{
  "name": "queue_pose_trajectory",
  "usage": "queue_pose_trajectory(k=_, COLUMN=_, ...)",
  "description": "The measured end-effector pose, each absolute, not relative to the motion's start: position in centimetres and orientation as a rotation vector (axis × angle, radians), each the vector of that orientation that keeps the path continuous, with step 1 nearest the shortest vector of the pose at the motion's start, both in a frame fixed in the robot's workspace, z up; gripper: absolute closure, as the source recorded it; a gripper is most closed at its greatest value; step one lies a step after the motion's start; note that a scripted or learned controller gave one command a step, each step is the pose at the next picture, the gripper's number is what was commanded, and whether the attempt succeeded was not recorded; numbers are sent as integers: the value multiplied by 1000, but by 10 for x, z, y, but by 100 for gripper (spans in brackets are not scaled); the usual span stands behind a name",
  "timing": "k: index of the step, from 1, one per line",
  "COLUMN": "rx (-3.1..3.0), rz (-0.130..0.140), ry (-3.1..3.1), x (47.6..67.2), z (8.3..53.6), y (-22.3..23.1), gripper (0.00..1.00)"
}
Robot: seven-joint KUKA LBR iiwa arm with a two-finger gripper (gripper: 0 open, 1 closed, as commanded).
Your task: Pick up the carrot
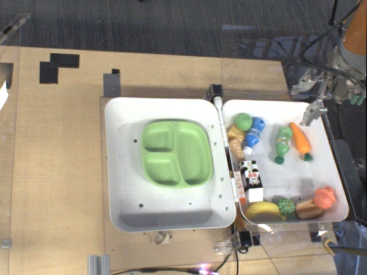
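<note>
The carrot, orange with a green stub at its near end, lies in the right bin near its far right side. It runs lengthwise away from me beside a green bottle. My gripper hangs over the bin's far right corner, just up and right of the carrot's tip and apart from it. Its fingers look spread, with nothing between them.
The right bin also holds a green ball, a blue bottle, a tan pastry, a cow-print carton, a banana, broccoli, a brown sausage and a pink fruit. A green divided plate sits in the left bin.
</note>
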State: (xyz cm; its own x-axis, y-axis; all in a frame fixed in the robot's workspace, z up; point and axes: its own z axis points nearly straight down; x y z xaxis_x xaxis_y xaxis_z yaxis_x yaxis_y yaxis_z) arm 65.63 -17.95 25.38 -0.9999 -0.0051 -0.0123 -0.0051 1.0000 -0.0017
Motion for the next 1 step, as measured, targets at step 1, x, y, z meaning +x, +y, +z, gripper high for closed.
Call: queue_pose_trajectory(k=1, rx=-165, rz=3, ry=3137, x=657, z=110, y=-205, gripper=0)
